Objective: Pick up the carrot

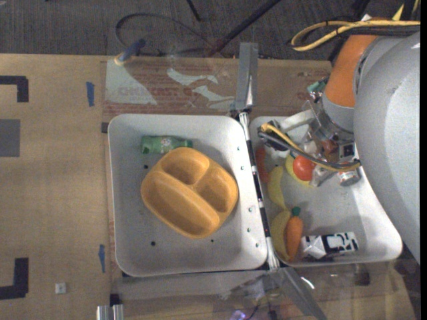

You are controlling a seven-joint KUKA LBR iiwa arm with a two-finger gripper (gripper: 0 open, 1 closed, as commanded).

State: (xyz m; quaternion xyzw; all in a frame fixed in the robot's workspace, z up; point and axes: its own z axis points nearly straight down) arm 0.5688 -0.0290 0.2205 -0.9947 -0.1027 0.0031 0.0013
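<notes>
The carrot [294, 233] is orange with a small green top. It lies in the front left corner of the right bin [373, 229], resting against a yellow item [279, 237]. My gripper [325, 160] hangs over the back of that bin, well behind the carrot. A red round item [303, 168] sits right by the gripper's left side, and I cannot tell whether they touch. The grey arm with its orange band [347, 72] covers the bin's right side.
A black-and-white box [330, 244] lies just right of the carrot. A yellow banana-like piece [276, 187] lies along the right bin's left wall. The left bin [127, 239] holds an orange divided plate [190, 191] and a green packet [164, 143].
</notes>
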